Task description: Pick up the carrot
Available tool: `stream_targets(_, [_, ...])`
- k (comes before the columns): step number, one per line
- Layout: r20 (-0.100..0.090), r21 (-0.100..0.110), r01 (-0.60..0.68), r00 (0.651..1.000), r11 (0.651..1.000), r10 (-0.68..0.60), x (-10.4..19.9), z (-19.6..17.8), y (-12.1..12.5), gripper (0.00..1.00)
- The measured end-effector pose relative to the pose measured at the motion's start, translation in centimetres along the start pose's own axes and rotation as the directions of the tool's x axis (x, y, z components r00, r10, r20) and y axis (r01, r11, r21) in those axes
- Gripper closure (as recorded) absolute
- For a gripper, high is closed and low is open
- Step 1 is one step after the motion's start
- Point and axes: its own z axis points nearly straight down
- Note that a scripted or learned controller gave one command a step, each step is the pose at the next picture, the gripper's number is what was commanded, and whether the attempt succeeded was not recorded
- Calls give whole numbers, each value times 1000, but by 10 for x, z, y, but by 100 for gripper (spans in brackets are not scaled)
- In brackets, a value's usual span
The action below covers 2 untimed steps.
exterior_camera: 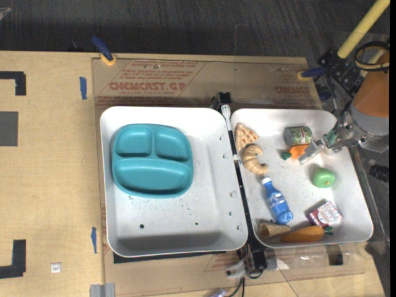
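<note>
Hot dog (296, 232), long and tan, along the near wall of the right bin (365, 218). Up from it: red packet (326, 214), blue bottle (277, 203), green apple (323, 177), croissant (252, 158), waffle slice (245, 135), tin can (299, 134). Carrot (299, 152): small, orange, green-tipped, just below the can. Claw (330, 140) right of the carrot; opening cannot be told. Teal divided plate (152, 159), left bin (124, 228).

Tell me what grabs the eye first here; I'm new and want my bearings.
The teal divided plate stands out in the left bin. The right bin holds a scatter of toy food: a green apple, a blue bottle, a croissant and an orange carrot, with the gripper just right of the carrot.
</note>
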Motion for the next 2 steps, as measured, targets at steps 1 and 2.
stream_targets(1, [5, 1, -160, 987, 987, 160, 30, 21, 22, 0])
stream_targets(2, [8, -7, -157, 987, 987, 158, 29, 8, 25, 100])
